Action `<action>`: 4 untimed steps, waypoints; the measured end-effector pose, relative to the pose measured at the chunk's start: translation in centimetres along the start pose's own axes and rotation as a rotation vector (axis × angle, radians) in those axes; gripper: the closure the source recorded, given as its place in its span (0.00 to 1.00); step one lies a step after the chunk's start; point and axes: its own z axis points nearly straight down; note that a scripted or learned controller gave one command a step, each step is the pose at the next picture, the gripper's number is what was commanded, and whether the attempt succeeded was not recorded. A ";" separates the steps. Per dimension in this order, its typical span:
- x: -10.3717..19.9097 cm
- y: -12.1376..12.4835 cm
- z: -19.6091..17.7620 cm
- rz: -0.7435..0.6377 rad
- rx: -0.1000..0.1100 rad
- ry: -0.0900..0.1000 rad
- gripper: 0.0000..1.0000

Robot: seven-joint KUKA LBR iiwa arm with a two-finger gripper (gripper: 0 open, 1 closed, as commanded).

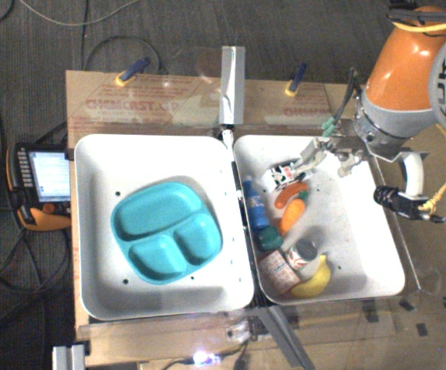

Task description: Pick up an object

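Where the dark carpet meets the bench [169, 102], black cables trail across the floor, and a handheld pendant with a lit screen [45, 176] lies just off the bench's left edge. Brown board covers the bench top; two clamps, one yellow-and-blue [133, 71] and one further right [295, 79], grip its far edge. A metal post [232, 83] stands between the two bins at the back.

Left bin [92, 284]: holds a teal divided tray [167, 231], three compartments, lying at a slant near the middle.

Right bin [362, 268]: clutter gathered along its left side. An orange carrot-shaped piece [291, 206] lies near the centre, with a small white and red object [283, 174] just behind it. A blue bottle-like item [255, 206] lies against the bin's left wall, a dark green piece [269, 239] below it. At the front sit a yellow banana-shaped toy [314, 280], a grey cap [306, 250] and a brown packet [277, 272], all close together.

Arm: reaches in from the right, orange band [404, 60] prominent. The fingers [312, 153] hang over the back of the right bin, just above and right of the white and red object. Nothing is visible between them. How far apart they stand I cannot tell at this angle.
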 end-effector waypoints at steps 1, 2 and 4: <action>-1.8 1.0 15.5 0.028 0.002 0.000 0.00; -1.2 1.2 17.6 0.053 -0.010 -0.002 0.00; 1.8 -0.5 4.0 0.013 -0.002 -0.002 1.00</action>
